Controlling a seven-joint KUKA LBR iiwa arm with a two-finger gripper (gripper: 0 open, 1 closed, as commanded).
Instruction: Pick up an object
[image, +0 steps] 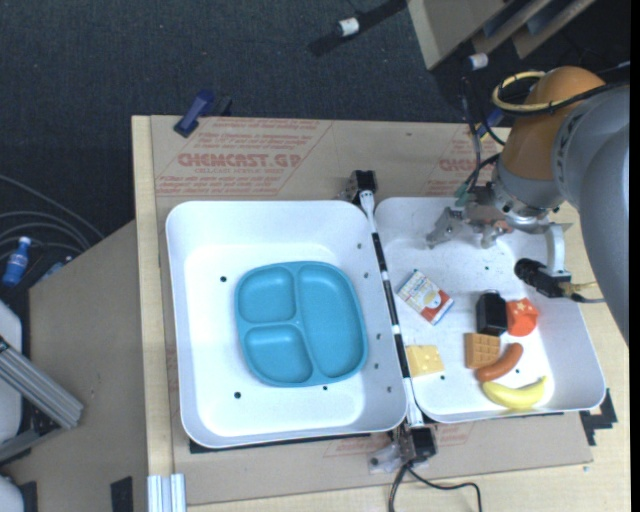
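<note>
My gripper (462, 234) hangs over the far end of the right bin (585, 345), open, its fingers spread with nothing between them. Nearer the front of that bin lie a small white carton (424, 297), a black block (490, 312), a red-orange piece (522, 317), a waffle square (481, 349), a yellow cracker (424, 360), a sausage (498, 363) and a banana (517, 393). All of them lie apart from the gripper, the carton being closest.
The left bin (195, 250) holds a blue divided plate (298, 322). A black clip (364, 184) sits at the far end of the ridge between the bins. The grey arm with its orange band (545, 120) fills the upper right corner.
</note>
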